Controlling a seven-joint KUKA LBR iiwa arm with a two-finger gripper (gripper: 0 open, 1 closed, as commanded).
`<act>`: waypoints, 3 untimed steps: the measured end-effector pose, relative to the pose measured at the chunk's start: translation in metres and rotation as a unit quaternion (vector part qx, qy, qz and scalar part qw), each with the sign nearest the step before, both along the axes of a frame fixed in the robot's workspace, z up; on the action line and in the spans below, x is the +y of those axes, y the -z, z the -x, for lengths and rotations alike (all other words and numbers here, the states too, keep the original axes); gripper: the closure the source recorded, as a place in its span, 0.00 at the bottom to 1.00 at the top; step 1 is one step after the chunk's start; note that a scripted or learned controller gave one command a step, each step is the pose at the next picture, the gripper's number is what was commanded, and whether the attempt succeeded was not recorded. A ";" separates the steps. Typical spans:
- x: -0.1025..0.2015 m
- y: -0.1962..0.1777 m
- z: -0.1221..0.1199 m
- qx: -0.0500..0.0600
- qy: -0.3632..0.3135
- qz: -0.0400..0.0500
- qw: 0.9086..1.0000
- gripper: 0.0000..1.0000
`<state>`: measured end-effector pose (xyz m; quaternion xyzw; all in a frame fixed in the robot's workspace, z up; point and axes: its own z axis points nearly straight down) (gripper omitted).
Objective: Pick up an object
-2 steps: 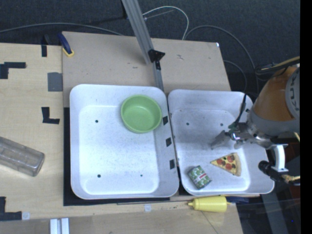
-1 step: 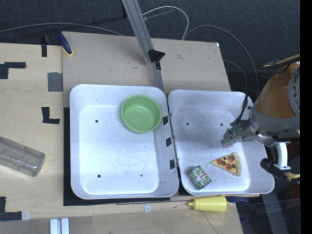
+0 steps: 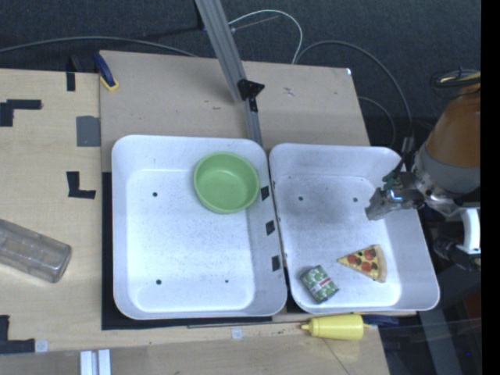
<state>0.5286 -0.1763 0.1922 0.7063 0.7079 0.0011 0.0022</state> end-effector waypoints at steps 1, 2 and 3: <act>0.000 -0.053 -0.001 0.000 0.000 0.000 1.000 1.00; 0.059 -0.056 -0.012 0.002 -0.003 -0.002 1.000 1.00; 0.119 -0.045 -0.028 0.003 -0.003 -0.002 1.000 1.00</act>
